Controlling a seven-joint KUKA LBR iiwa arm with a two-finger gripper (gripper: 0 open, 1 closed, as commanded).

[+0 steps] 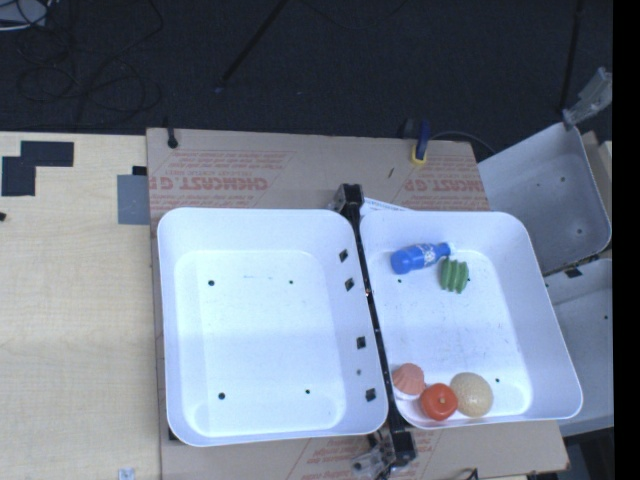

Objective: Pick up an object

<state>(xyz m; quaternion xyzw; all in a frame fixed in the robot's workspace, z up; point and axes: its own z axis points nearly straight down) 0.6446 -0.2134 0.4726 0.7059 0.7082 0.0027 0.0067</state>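
In the right bin (520, 308) a blue bottle (418, 257) lies on its side near the far wall. Just to its right is a small green ribbed object (455, 274). At the bin's near edge three round things sit together: a pale pink one (407, 378), a red-orange one (438, 401) and a cream-coloured ball (472, 393).
The left bin (180, 318) sits beside the right one, joined by a black clamp strip (362, 308). Both rest on a brown cardboard sheet (260, 173) over a light wooden bench. A grey metal plate (550, 193) stands at the right.
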